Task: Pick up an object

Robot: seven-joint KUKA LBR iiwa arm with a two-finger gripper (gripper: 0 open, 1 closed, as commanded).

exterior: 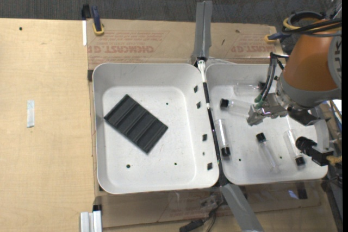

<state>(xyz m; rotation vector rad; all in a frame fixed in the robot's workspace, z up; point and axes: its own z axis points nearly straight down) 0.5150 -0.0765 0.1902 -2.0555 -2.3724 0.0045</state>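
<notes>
Reaching in from the right, the grey arm (310,62) with its orange band hangs over the right bin (239,174), its gripper (260,116) low above the bin floor; whether it grips anything, I cannot tell. The left bin (109,171) holds a dark ribbed rectangular panel (135,123) lying flat and skewed. Several clear tubes with black caps lie scattered in the right bin, one tube (222,138) along its left wall, another (267,150) just below the gripper.
</notes>
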